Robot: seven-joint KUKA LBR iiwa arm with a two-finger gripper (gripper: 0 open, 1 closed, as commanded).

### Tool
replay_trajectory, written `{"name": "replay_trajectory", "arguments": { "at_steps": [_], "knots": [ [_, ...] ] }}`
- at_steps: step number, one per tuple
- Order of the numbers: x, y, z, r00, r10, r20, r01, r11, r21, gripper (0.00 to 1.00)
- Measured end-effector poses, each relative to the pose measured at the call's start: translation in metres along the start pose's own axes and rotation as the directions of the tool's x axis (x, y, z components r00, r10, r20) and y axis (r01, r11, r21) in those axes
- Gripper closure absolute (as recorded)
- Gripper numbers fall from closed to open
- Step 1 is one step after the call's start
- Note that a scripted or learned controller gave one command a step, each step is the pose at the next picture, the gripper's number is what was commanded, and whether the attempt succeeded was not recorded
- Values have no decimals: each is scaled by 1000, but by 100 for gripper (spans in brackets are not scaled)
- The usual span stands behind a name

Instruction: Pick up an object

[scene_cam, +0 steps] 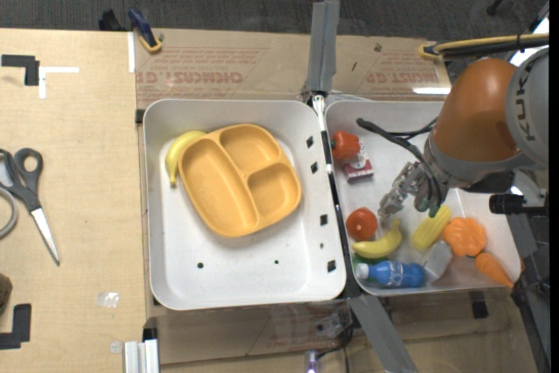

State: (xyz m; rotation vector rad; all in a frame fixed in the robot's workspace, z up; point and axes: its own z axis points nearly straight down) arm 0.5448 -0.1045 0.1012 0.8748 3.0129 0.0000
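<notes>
Pincer [403, 190] is hovering in the right bin [384, 113], state impossible to tell; toy tomato [362, 224] is sitting just below-left, banana [379, 245] beneath. Tomato's looking light, smooth, roll-prone: squeeze across its middle.

Lab: robot arm [489, 113], taped bench [70, 188].

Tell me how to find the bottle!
Look in the right bin, the one crowded with toy food. Go to its front edge, just under the small banana. The bottle lies on its side there, the only blue thing.
</notes>
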Motion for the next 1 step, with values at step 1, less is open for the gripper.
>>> {"name": "replay_trajectory", "arguments": {
  "at_steps": [1],
  "knots": [
    [-104, -51, -88, 986, -166, 1, 166, 986, 1, 100]
  ]
}}
